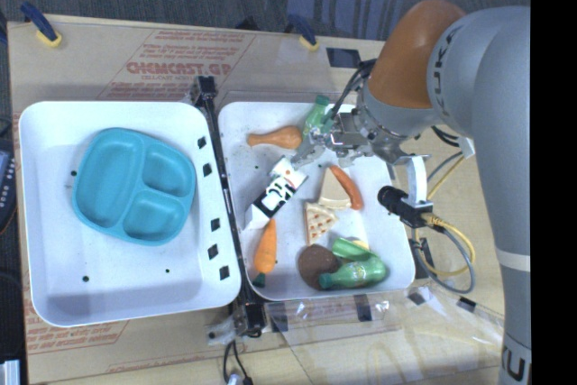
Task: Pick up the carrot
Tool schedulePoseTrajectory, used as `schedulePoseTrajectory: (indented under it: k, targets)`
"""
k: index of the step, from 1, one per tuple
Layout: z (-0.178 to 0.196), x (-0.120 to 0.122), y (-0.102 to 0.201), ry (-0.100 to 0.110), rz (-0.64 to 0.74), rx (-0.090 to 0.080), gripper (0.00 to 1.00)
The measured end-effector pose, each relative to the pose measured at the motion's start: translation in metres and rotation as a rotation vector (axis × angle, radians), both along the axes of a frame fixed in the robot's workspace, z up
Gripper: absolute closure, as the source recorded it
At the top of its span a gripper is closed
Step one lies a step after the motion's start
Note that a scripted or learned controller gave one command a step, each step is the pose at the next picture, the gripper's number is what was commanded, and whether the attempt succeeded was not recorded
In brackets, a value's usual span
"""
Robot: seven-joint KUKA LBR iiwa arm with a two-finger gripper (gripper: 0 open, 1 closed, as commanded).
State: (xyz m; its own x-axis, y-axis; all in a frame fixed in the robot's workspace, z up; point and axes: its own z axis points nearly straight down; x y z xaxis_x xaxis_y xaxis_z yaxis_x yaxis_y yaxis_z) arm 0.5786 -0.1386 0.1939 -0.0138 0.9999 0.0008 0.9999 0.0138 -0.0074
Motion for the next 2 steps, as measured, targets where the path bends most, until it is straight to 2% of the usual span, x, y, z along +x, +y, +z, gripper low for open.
schedulePoseTrajectory:
  k: [1,2]
  targets:
    - [-0.064,0.066,0.021,0.0,0.153,0.001,0.0]
    - [-0.102,0.078,-0.004,-0.002,-0.067,-0.004,0.0]
